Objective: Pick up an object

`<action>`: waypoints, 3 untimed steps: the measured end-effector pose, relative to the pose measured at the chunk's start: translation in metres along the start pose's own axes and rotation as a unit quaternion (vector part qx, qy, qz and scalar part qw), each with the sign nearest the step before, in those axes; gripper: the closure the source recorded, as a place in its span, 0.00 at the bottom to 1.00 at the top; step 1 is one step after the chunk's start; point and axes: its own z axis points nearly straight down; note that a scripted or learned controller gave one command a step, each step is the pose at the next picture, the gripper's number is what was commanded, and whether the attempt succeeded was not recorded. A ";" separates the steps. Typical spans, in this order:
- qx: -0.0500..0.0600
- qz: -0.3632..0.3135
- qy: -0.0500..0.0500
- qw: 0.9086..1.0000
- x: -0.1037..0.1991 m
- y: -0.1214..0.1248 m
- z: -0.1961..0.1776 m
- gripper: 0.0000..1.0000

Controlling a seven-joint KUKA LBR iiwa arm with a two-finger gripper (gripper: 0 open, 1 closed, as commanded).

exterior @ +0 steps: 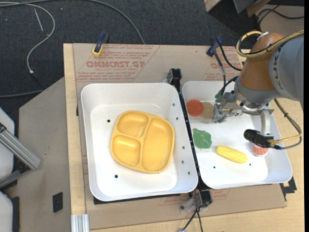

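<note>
In the right bin [270,175] lie an orange-red round piece [194,107], a tan piece [207,111] beside it, a green leafy toy [202,138], a yellow corn cob [231,154] and a small pink-red thing [260,151], partly covered. My gripper [219,114] hangs low over the bin's upper left part, right next to the tan piece. Whether it touches that piece is hidden by the wrist. The corn and the green toy lie apart from it, nearer the front.
The left bin [91,144] holds a yellow divided plate [143,140]. Black clamps [174,75] sit where the two bins meet. Cardboard [120,62] lies under both bins, and the arm [270,66] comes in from the upper right.
</note>
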 end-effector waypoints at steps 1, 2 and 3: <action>-0.003 0.000 -0.001 1.000 -0.004 -0.008 -0.052 1.00; -0.004 -0.001 -0.001 1.000 -0.004 -0.006 -0.107 1.00; 0.000 -0.003 0.001 1.000 0.057 -0.016 -0.114 1.00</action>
